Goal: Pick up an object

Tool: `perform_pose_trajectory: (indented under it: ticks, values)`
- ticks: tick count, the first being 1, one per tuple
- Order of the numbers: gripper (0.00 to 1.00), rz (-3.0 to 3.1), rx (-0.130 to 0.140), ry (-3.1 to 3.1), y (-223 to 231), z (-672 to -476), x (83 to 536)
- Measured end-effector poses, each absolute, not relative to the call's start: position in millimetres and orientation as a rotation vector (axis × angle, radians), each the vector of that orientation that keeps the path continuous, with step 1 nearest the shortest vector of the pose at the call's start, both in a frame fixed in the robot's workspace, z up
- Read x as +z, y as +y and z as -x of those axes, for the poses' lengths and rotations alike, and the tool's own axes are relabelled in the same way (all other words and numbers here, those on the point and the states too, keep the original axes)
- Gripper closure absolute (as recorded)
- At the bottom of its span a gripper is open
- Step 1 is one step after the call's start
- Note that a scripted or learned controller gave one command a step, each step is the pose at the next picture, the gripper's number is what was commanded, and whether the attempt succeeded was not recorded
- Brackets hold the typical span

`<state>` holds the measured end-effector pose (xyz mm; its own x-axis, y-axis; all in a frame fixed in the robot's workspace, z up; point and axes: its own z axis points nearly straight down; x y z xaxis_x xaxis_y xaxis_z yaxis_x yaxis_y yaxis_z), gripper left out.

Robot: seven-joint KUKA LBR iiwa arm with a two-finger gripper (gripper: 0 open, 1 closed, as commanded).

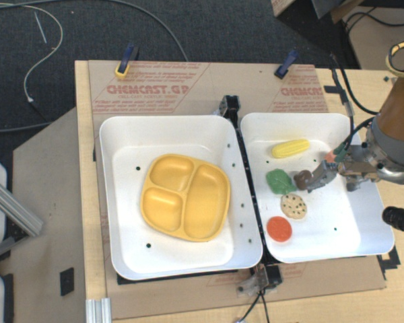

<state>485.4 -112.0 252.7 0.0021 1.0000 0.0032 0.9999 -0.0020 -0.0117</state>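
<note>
- Gripper [308,179] — low in right bin [337,234], beside green toy [279,181] and cookie [294,206]; finger state cannot be told.
- Left bin [121,247] — holds yellow divided plate [186,196].

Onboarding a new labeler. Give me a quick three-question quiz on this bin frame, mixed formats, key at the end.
1. True or false: the yellow divided plate lies in the left bin.
2. Multiple choice: which item lies nearest the gripper in the right bin? A) toy corn cob B) green toy C) orange disc
3. Fill in: the spotted item between the green toy and the orange disc is a toy ____.

Key: 1 true; 2 B; 3 cookie.
</note>
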Motion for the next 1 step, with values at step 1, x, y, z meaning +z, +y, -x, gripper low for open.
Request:
perform_pose_trajectory:
  ticks: [1]
  values:
    - [0.0,2.219,0.0,-2.221,-111.9,-487.4,257.2]
